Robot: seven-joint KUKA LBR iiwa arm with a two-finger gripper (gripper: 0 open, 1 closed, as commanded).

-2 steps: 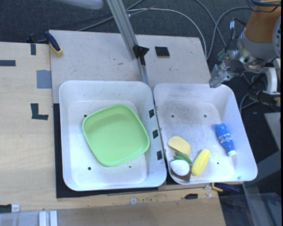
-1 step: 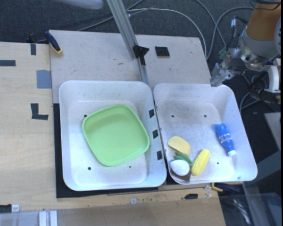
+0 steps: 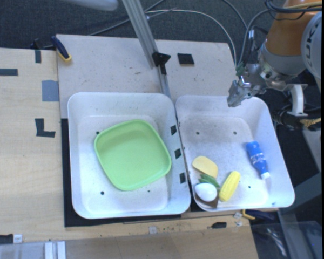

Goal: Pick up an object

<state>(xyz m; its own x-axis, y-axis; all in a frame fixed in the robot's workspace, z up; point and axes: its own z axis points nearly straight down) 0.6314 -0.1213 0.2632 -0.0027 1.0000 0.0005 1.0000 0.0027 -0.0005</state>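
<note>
Nearest, at the front edge of the right bin, a smooth white egg-shaped piece lies touching a yellow corn cob with a ridged, kernelled surface. Just behind them sits a flat, rounded yellow piece with a green bit under it. Further right lies a blue tube with a white cap, slim and glossy. A pale green, rounded-square plastic plate rests in the left bin. Farthest back, the gripper hovers over the right bin's rear rim, holding nothing.
</note>
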